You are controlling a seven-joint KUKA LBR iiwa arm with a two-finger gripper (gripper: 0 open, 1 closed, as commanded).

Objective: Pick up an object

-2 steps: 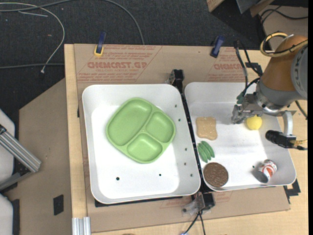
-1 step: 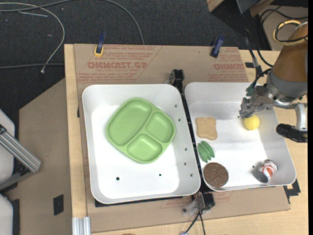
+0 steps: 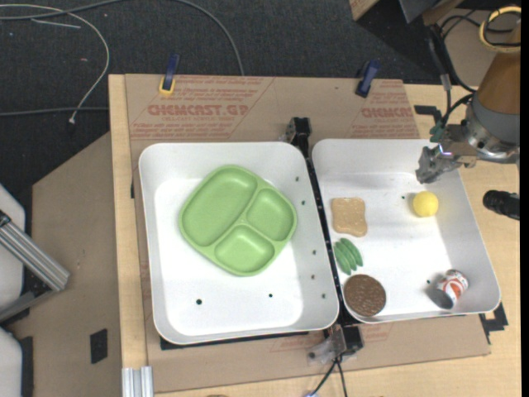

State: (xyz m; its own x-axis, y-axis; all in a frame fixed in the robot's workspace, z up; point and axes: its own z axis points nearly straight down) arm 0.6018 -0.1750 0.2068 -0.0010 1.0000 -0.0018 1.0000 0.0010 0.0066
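Camera view puts my tool point(image 3: 433, 165) at the right of the frame, over the upper edge of the right bin point(image 3: 471, 246); whether it is open or closed I cannot tell. It hangs just above a yellow ball point(image 3: 425, 204), apart from it. My arm point(image 3: 496, 106) comes in from the upper right, wrist pointing down. Lower in that bin lie a tan slice point(image 3: 349, 215), a green pod point(image 3: 348, 255), a brown disc point(image 3: 364, 294) and a red-and-white can point(image 3: 450, 285). A green divided plate point(image 3: 238, 219) rests in the left bin point(image 3: 165, 304).
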